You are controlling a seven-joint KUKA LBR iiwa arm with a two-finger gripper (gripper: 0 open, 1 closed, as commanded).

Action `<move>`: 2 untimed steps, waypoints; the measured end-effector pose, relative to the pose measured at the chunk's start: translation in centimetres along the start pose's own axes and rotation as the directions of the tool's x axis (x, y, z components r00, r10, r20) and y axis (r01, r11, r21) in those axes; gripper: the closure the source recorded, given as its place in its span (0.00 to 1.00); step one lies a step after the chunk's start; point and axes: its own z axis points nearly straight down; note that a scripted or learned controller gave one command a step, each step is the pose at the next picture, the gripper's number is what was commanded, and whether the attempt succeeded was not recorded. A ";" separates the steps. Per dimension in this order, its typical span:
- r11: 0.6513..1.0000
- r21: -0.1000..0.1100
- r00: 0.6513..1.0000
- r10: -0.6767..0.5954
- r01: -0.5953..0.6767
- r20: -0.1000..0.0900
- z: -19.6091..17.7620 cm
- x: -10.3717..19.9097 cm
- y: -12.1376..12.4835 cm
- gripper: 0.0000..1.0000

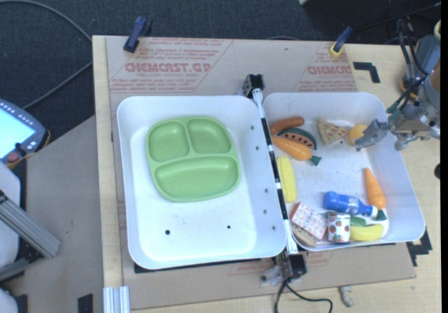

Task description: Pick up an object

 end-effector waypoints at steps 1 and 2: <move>1.000 -0.001 1.000 -0.001 0.001 -0.002 11.8 -2.5 -1.5 0.00; 1.000 0.000 1.000 -0.005 0.005 -0.009 12.9 -2.3 4.4 0.00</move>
